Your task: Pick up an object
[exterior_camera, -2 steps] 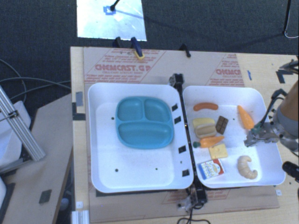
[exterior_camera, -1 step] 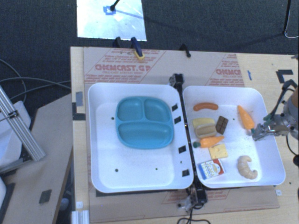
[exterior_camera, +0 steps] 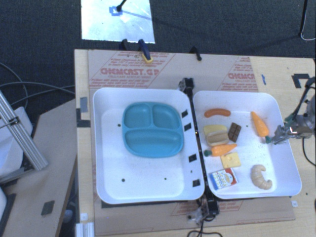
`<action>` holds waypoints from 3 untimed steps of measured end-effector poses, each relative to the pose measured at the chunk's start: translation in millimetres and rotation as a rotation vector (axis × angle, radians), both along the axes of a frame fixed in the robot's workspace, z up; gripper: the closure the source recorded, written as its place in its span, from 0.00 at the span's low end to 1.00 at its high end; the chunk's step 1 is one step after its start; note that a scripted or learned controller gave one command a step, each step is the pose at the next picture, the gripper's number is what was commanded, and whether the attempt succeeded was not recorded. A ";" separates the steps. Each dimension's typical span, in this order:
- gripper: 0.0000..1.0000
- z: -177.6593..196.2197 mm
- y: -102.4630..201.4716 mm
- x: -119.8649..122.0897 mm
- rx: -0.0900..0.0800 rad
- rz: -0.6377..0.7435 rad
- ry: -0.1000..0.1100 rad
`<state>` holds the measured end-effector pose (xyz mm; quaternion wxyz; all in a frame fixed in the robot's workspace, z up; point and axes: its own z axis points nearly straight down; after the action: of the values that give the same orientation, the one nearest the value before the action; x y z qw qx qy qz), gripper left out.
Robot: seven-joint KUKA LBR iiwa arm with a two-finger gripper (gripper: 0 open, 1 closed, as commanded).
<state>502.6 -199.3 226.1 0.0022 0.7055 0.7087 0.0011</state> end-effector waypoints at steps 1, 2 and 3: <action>1.00 -1.2 54.3 18.4 0.003 0.006 0.001; 1.00 -4.6 103.1 36.5 0.003 0.006 0.001; 1.00 -11.8 146.1 71.2 0.003 0.006 0.001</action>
<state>573.8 -53.2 214.2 0.0007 0.7034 0.7108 0.0017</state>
